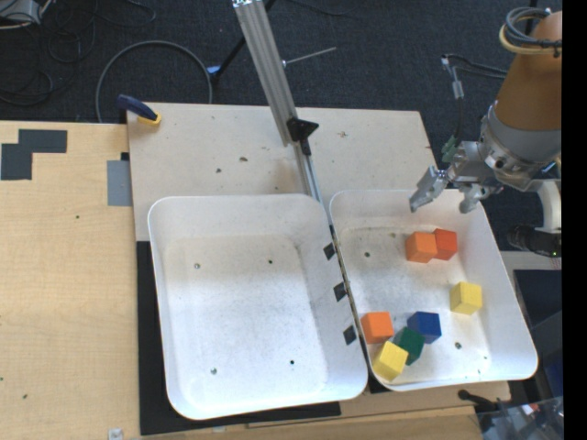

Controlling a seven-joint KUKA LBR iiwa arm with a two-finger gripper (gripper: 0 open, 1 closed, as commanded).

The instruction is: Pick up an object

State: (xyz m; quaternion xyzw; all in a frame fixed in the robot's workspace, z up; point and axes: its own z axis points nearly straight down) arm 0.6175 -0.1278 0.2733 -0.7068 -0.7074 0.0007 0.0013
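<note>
Nearest, in R bin (514, 356) front corner: yellow cube (391, 359), w/ green cube (410, 345) touching it, blue cube (425, 325) just behind, orange cube (377, 326) beside those to the left. Farther back, another yellow cube (466, 297) sits alone nr the right wall. Beyond that, an orange block (422, 247) and red-orange block (446, 243) touch side by side. L bin (174, 246) holds no cubes. End effector (447, 192) hovers above R bin's far edge, fingers spread open, gripping nothing. Tabletop (220, 145) behind, w/ slanted metal rail (271, 67).
</note>
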